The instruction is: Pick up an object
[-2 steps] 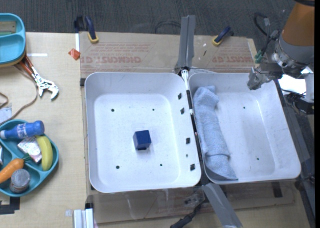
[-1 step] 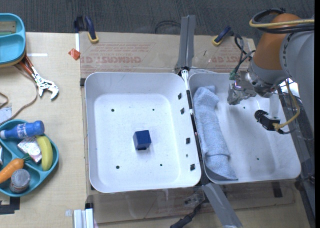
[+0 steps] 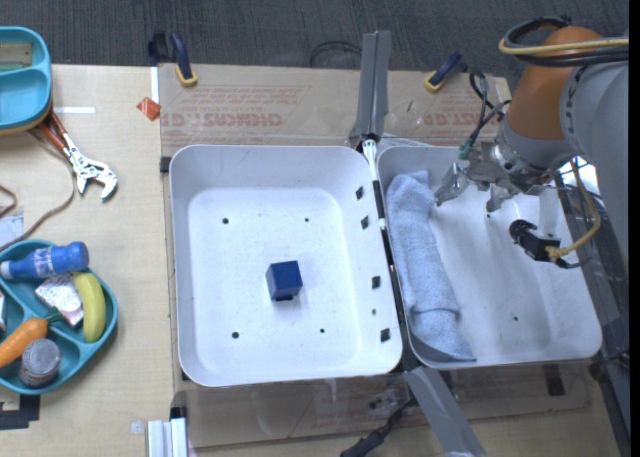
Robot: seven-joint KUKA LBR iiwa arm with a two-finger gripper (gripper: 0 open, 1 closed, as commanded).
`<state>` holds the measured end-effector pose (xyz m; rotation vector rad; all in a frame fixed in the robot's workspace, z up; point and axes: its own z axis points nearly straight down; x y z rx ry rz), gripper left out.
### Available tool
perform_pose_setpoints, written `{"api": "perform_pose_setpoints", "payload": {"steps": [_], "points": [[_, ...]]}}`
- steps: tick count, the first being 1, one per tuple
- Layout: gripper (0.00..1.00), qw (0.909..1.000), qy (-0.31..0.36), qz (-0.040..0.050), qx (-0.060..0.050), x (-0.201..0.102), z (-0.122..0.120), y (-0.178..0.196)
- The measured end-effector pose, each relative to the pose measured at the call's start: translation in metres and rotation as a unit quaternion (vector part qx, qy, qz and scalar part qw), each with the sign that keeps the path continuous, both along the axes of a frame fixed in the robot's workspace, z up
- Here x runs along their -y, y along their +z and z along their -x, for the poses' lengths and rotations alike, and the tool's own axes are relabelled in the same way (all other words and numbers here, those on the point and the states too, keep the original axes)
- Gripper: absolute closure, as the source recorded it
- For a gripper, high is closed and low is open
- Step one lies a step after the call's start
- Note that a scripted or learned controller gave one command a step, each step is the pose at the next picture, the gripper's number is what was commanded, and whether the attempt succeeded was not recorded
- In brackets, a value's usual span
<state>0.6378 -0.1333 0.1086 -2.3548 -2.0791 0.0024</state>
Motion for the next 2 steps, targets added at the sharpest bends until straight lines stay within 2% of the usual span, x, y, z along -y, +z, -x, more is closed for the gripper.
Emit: {"api": "perform_pose_setpoints", "payload": {"steps": [1, 2], "points": [[0.00, 1.0000, -0.006, 0.0000, 0.001, -0.034, 0.014, 0.069], [0.00, 0.9933, -0.115, 0.0008, 0.000, 0.053, 0.049, 0.161]]}}
